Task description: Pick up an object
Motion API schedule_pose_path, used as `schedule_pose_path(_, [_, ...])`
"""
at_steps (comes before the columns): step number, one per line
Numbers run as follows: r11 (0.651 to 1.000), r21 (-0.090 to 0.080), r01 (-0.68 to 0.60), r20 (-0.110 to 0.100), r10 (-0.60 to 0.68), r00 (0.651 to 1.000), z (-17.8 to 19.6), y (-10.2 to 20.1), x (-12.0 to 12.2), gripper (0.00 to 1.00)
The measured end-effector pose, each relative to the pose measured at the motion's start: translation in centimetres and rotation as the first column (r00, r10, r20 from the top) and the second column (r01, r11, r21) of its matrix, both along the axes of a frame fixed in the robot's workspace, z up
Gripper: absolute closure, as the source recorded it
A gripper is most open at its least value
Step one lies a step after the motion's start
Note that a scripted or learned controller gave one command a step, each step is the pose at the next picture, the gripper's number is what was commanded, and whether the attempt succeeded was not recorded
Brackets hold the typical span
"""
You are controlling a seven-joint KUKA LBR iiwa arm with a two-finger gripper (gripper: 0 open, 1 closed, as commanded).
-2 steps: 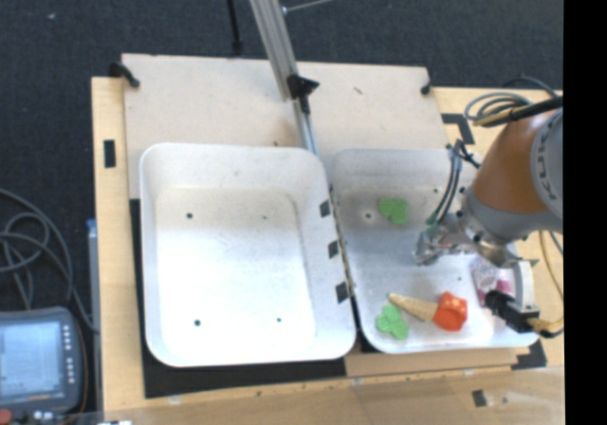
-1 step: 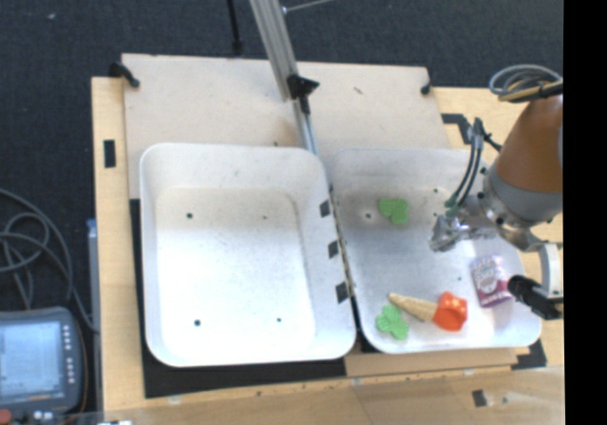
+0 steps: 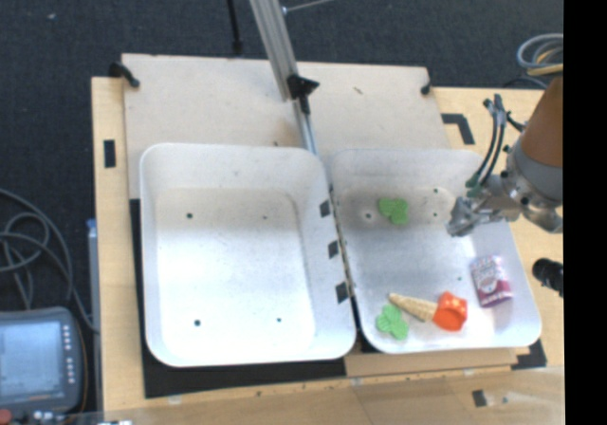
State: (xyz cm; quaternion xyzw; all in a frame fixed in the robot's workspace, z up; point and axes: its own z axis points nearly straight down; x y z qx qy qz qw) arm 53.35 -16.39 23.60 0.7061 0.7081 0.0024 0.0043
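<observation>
Candidates for the pick all lie in the right-hand shallow white plastic bin [image 3: 417, 342], and the likeliest is the small pink and white printed packet [image 3: 490, 280], since it sits nearest the gripper [image 3: 462, 220], just below it toward five o'clock, close to the bin's right wall. It looks light and flat, probably a soft pouch or thin carton that could crumple or slide on the smooth bin floor, so a hold across its narrow width, at the middle, seems safest. Its long axis runs roughly from twelve to six o'clock, tipped slightly toward five. Toward seven o'clock from the packet lies a tan ice-cream-cone toy [image 3: 410, 304], its tip pointing to about ten o'clock and its wide end touching an orange rounded plastic toy [image 3: 450, 311]; both look rigid and light, the cone tapering and likely to slip. A green leafy plastic piece [image 3: 392, 322] rests just beside the cone near the bin's front edge, and a second green lumpy toy [image 3: 394, 212] sits apart at the bin's upper middle, at nine o'clock from the gripper. Whether the gripper is spread or closed I cannot tell; nothing is visibly held. The left-hand white bin [image 3: 152, 252] adjoins, on the pale wooden bench [image 3: 209, 82].
</observation>
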Motion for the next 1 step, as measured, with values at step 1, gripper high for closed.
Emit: schedule_pose_path(1, [1.0, 0.0, -0.001, -0.001, 0.001, 1.0, 5.44, -0.09, 0.19, 1.0])
